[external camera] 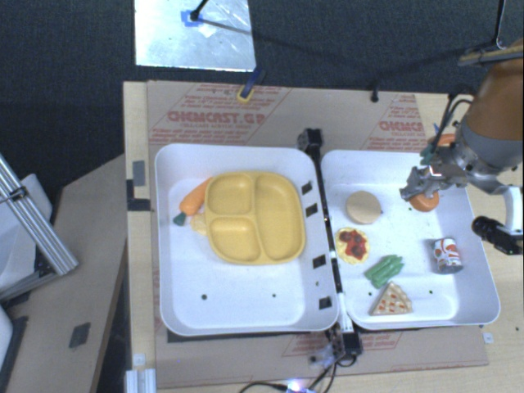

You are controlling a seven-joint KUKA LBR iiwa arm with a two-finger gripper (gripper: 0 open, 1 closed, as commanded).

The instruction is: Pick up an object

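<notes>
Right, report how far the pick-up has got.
Done: the arm has reached into the right bin, the gripper low beside an orange round piece. In hand: nothing visibly between its fingers. Left: grasp and lift; the tan disc, can, green beans and pizza slice lie untouched.

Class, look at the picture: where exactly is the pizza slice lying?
The pizza slice lies in the right bin, near its front edge, just below the green beans.

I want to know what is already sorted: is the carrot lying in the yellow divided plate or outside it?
Outside. The carrot lies on the left bin floor against the yellow divided plate's upper-left rim, in none of its compartments.
</notes>
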